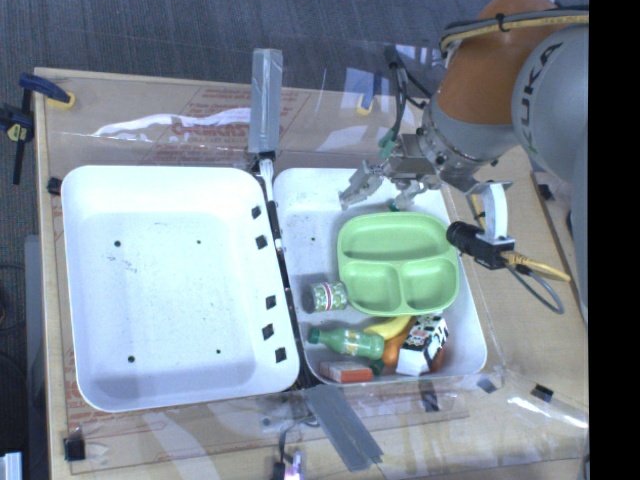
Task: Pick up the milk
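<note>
Gripper (385, 190) spread and holding nothing at the right bin's (296, 268) twelve o'clock rim, milk (424, 345) lying at five o'clock.

arm (545, 63): mine, grey, reaching in from the right at the top of the view
band (480, 88): orange, just above my wrist
wrist (450, 163): angled down and to the left
claw (385, 190): metal, at the arm's left end, pointing left and downward
fingers (358, 188): spread apart, nothing between them
cable (535, 266): a yellow lead trails off below my wrist
</note>
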Action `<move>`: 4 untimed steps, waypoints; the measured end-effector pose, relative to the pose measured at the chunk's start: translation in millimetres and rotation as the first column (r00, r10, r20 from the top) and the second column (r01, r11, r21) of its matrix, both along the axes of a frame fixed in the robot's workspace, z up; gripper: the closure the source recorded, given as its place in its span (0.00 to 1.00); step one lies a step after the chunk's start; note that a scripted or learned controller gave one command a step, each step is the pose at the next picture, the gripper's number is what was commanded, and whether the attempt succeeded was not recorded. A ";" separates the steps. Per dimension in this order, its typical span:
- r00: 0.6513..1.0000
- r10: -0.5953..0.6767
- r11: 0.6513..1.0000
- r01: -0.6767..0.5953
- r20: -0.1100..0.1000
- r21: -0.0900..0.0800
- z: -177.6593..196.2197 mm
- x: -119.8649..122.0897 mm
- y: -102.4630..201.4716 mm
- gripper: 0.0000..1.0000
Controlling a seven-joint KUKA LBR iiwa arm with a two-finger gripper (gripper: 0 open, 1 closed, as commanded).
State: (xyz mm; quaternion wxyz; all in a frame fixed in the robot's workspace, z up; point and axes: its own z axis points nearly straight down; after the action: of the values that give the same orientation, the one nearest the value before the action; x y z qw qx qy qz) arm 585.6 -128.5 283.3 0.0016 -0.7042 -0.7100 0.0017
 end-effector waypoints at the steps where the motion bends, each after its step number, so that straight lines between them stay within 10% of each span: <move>1: 1.000 0.009 1.000 -0.009 0.002 0.000 47.0 -84.6 34.1 0.00; 2: 0.988 0.151 0.988 -0.151 0.003 -0.001 4.6 -108.6 -41.9 0.00; 3: 0.786 0.618 0.786 -0.618 0.005 -0.003 12.2 -107.6 -82.9 0.00; 4: 0.687 0.726 0.687 -0.726 0.005 -0.005 160.1 -108.6 -55.9 0.00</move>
State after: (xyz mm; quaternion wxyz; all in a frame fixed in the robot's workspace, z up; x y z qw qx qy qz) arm 477.1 -184.4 443.4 -0.0024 -0.3660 -0.9306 0.0008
